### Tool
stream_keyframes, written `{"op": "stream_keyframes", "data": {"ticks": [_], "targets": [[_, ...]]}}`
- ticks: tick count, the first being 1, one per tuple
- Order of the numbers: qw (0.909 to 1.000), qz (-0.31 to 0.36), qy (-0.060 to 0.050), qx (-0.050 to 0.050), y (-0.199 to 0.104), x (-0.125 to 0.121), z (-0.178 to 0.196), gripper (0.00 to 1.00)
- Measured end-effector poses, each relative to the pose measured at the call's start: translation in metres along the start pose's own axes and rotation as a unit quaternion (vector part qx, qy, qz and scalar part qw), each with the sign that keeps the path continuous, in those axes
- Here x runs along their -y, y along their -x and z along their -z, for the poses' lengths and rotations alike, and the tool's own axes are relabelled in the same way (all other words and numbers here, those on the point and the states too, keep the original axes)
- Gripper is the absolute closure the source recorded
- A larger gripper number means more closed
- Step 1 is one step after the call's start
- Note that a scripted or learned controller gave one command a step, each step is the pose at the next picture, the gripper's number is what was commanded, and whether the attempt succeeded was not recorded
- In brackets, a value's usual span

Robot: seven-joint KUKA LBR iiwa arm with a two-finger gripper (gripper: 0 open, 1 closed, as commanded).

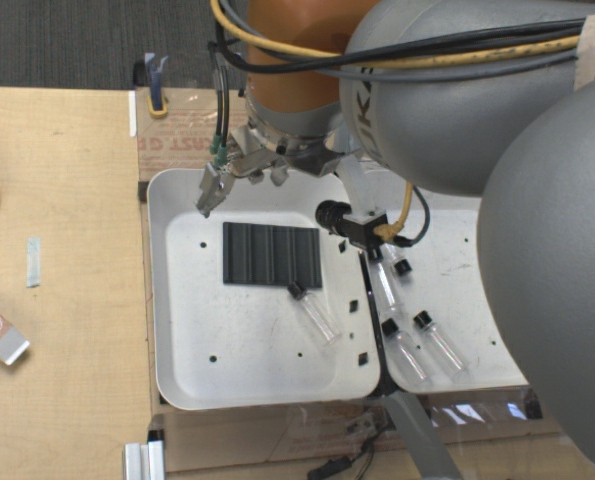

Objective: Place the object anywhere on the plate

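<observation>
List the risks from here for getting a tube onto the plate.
1. The gripper hovers near the left white bin's far wall, apart from the clear plastic tube with a black cap; a grasp may miss something so thin.
2. That tube's cap lies right at the dark grey ribbed rectangular plate's near edge, so a pick might nudge the plate.

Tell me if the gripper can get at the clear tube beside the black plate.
Probably yes: the tube lies uncovered on the bin floor, and the gripper hangs over that bin, just past the plate.
</observation>
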State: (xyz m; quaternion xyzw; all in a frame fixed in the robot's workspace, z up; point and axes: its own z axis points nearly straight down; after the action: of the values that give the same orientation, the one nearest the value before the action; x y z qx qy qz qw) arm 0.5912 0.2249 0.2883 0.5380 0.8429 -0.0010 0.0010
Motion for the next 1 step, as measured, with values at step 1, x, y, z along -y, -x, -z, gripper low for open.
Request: {"op": "stream_keyframes", "data": {"ticks": [1], "targets": [[0.9901, -0.141, -0.002, 0.000, 0.0259, -0.0361, -0.0938, 0.00]]}}
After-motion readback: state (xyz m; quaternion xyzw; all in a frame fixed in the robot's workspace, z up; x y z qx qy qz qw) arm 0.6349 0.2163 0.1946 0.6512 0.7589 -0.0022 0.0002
